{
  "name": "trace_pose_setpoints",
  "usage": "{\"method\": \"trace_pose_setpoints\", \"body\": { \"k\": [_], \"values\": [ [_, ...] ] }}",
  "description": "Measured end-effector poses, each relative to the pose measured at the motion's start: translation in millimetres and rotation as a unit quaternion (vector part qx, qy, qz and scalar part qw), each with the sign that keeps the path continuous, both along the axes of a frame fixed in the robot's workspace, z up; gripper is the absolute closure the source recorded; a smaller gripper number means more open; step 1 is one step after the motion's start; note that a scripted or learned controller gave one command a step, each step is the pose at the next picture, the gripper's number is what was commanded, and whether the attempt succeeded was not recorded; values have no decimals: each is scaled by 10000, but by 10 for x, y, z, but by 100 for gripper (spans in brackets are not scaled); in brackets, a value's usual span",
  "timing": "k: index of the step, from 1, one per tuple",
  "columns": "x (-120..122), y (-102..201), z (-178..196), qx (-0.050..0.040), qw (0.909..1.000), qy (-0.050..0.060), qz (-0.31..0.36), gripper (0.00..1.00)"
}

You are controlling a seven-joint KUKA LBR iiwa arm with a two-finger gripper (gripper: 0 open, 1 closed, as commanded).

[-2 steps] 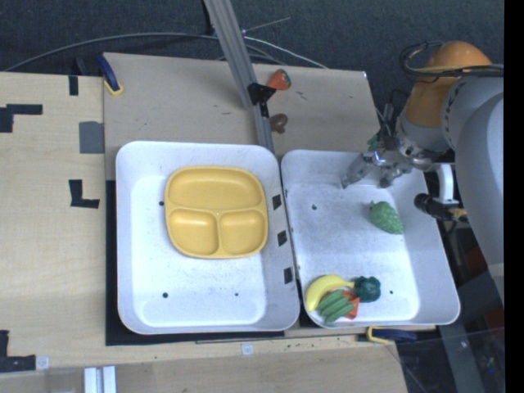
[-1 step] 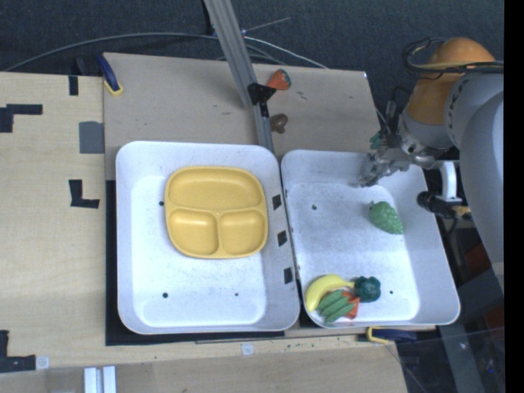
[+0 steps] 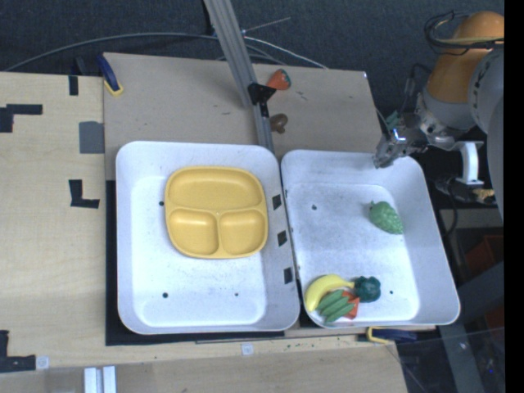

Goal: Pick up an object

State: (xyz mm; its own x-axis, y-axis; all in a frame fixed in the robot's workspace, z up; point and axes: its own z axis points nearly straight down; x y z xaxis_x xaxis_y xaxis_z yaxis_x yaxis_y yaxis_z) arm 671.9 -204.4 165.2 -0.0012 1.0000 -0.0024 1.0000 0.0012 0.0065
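Gripper (image 3: 386, 155): hung over the far rim of the right bin (image 3: 426, 219), near its back corner; too small and blurred to tell how it was set, and nothing could be seen in its hold.
Nearest object: a green lump (image 3: 386, 217) lay alone on the bin floor, below the gripper in the picture and clear of the walls.
Farther objects: a banana (image 3: 322, 287), green pods (image 3: 336, 303) and a dark green piece (image 3: 368, 287) sat touching in a heap at the near rim, well apart from the gripper.
Left bin (image 3: 135, 244): held a yellow tray (image 3: 217, 211), far off to the gripper's left.
Best target: likely the green lump, since it stood free with room on all sides.
Approach: come down straight over its middle, straddling its narrow width, and close low on it.
Risk: its rounded shape could slip out; the heap invites a glancing grasp.
Writing: no brand, label or lettering could be read anywhere.
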Motion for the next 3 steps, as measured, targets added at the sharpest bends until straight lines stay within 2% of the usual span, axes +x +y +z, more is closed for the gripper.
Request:
{"method": "trace_pose_setpoints", "body": {
  "k": [1, 2, 3],
  "values": [
    [-1, 100, 588, 6, 10000, 2, 7, 100],
    [9, 106, 966, 9, 10000, 13, 4, 100],
    [-161, 643, 1024, 18, 10000, 32, 24, 100]
  ]
}}
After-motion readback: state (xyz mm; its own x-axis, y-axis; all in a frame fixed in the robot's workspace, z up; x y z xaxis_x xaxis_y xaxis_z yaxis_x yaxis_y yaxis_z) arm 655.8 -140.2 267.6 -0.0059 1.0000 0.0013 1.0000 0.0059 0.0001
